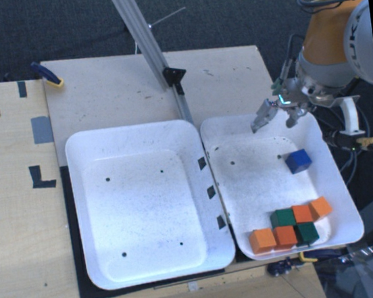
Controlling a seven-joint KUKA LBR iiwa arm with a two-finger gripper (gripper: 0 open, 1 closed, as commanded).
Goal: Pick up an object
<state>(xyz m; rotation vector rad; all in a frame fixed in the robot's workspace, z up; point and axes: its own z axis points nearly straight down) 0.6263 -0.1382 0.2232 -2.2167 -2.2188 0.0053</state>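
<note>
Above the far edge of the right bin point(331, 160), the gripper point(278, 118) hangs with its two fingers spread apart; nothing sits between them. One finger point(261, 120) points down and left over the bin's rear rim, the other point(294, 117) lies just to its right. The arm point(334, 30) enters from the right, its orange band uppermost.

Inside the right bin, a blue cube point(298, 160) rests alone on the floor, near the right wall and below the gripper, apart from it. It is small, solid blue, and sits slightly turned relative to the bin's sides.

At the near end of the same bin, a cluster of blocks lies packed together: an orange block point(262, 240) at the left, a second orange block point(285, 235) touching it, a green block point(283, 218) behind, a dark green block point(307, 232) to the right, and two more orange blocks point(303, 213) point(321, 207) toward the right wall.

The left bin point(83, 192) stands beside the right one, their walls touching. Both rest on the surface point(110, 87), which a slanted metal rail point(144, 34) crosses.
</note>
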